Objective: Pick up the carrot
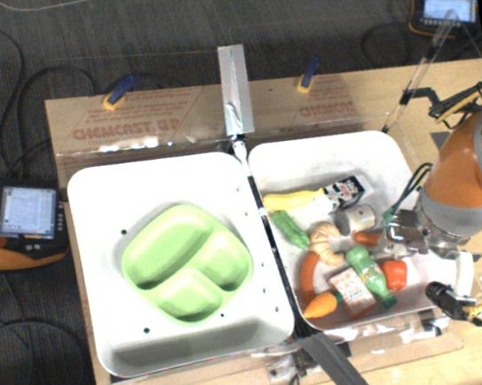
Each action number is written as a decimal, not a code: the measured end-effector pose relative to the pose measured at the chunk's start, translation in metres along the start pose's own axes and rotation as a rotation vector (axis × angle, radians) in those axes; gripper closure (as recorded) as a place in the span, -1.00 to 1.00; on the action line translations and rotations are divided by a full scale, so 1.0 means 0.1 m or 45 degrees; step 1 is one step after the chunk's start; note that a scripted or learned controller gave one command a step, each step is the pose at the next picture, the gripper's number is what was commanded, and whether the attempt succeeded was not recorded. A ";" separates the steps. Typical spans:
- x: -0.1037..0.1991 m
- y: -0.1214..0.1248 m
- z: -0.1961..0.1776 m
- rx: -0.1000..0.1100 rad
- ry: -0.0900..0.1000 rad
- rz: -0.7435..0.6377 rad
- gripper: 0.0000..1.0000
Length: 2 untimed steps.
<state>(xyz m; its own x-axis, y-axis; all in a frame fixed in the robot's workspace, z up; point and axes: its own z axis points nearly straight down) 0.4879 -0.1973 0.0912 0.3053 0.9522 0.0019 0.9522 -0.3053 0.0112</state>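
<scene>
A grey KUKA arm with an orange band is seen reaching in from the right over the right-hand shallow white bin (308, 157), its two-finger gripper (396, 228) lowered among a heap of toy groceries. Whether the gripper is open or closed cannot be told. The small orange plastic carrot (322, 305) is found at the near edge of that bin, beside a curved orange-red sausage-shaped toy (307, 274) and a red-labelled packet (352, 291); it is well clear of the gripper and is not held. A green bottle (369, 273), a yellow banana-like piece (291, 198) and a green leafy toy (289, 228) are crowded round. In the left-hand white bin (98, 253) a lime-green divided plastic tray (186, 261) is set.

The approach step is judged to be in hand; a shift toward the bin's near corner and a descent over the carrot would be called for next. Faint red lettering on the board (106, 127) behind the bins is too blurred to be read.
</scene>
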 end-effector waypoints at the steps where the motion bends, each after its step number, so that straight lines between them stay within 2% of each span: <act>1: 0.29 -0.09 -0.01 -0.007 -0.006 1.019 1.00; 2: -0.06 0.49 0.01 0.009 0.003 0.953 1.00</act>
<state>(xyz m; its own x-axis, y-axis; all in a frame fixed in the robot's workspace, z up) 0.5330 -0.2178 0.0907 0.8717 0.4900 0.0083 0.4900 -0.8717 -0.0002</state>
